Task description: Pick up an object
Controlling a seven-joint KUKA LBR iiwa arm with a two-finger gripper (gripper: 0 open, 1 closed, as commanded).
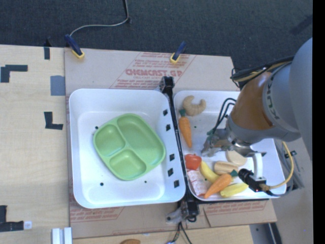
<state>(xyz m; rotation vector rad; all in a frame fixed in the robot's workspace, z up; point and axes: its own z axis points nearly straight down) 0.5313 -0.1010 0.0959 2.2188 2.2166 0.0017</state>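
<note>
The right bin [223, 96] holds several toy foods: a beige cashew-shaped piece [193, 105] at the back, a small carrot [185, 129], a red tomato [193, 161], a yellow banana [207, 171], a beige roll [226, 166], a larger carrot [219, 184], a yellow piece [234, 189] and a pink-white wrapped item [195, 179]. My gripper [209, 147] hangs low over the middle of this bin. It is just right of the small carrot and above the banana and the roll. Nothing visibly sits in it.
The left bin [81, 136] carries a green divided plate [129, 146]. A black divider [172, 136] with clips runs between the two bins. The grey arm [284, 100] with its orange band covers the right bin's far right part. Cables [284, 172] trail near the bin's right rim.
</note>
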